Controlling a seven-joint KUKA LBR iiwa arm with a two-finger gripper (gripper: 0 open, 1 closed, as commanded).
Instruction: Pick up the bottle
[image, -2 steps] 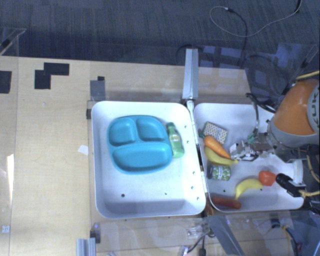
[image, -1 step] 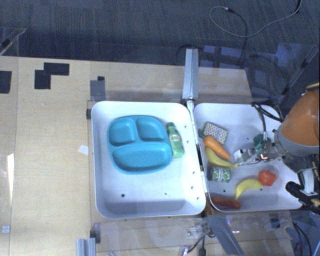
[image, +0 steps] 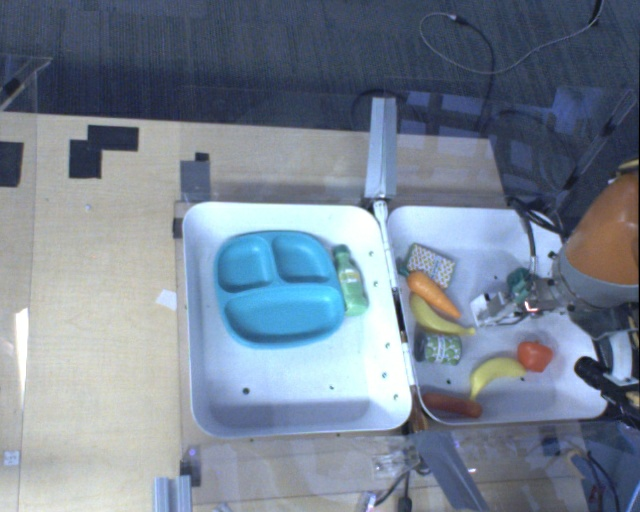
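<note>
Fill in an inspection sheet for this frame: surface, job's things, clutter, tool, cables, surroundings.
Surface: light wooden bench bearing two shallow white bins, left bin and right bin.
Job's things: small green plastic bottle lying in the left bin, against the right edge of a blue three-compartment tray.
Clutter: right bin holds an orange carrot, two yellow bananas, a red tomato-like piece, a patterned packet, a green packet, a red item.
Tool: over the right bin, away from the bottle; finger state unclear.
Cables: thin cable looping on the floor.
Surroundings: dark carpet.
</note>
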